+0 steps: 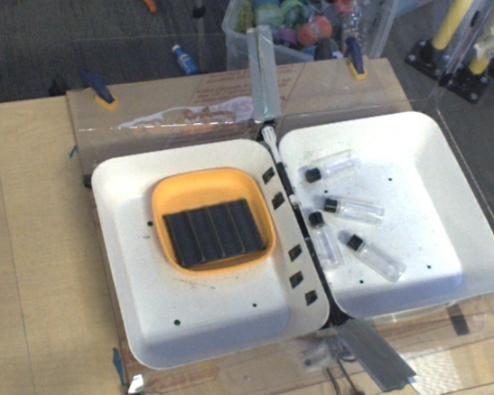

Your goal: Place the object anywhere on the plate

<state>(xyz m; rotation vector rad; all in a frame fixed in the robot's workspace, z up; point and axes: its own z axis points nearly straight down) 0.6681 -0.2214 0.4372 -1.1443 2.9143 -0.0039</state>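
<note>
On the worktop (23, 223), the left bin (139, 335) holds the orange plate (166, 194); right of it, clear vials (354, 209) lie unpicked. Reaching one comes first. The end effector's state cannot be told.

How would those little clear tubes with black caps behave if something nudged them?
The clear vials lie on their sides in the right bin, so they would probably roll easily. They look smooth and see-through, likely slippery and light. If they are glass rather than plastic, which I cannot tell, they might crack.
</note>
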